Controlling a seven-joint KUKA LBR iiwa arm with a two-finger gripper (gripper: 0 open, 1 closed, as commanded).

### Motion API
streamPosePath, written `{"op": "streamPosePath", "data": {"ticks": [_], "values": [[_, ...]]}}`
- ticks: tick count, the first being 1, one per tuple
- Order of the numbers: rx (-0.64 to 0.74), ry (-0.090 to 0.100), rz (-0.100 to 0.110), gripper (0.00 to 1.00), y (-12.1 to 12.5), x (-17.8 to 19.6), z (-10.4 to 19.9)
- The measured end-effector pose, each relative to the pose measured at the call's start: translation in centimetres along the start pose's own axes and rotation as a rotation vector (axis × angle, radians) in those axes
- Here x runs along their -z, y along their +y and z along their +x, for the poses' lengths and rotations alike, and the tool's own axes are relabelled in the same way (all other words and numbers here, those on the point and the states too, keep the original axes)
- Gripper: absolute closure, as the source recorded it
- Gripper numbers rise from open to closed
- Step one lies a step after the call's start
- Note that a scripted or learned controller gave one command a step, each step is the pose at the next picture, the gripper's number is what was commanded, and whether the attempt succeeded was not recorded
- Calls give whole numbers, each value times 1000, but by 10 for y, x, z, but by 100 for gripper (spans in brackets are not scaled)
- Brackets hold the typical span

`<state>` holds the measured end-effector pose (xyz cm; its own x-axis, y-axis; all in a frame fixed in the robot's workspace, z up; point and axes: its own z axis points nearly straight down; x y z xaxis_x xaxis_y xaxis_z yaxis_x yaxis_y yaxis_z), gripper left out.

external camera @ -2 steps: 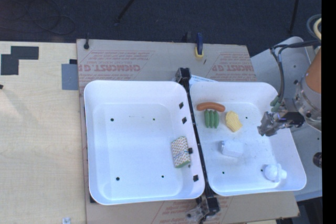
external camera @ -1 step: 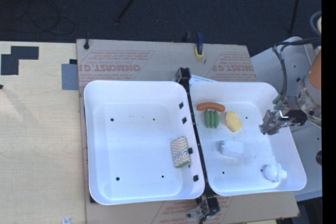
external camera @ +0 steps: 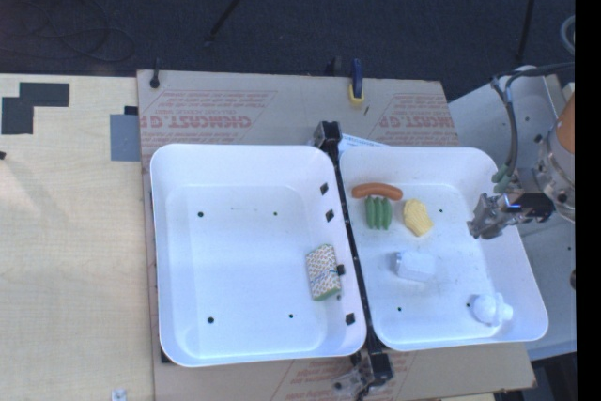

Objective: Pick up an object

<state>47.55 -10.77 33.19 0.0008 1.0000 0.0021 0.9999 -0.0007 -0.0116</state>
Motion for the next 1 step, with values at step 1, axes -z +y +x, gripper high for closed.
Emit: {"op": "streamPosePath", "data": {"ticks": [1], "values": [[6, -1, -8, 100, 1, -3, 53]]}}
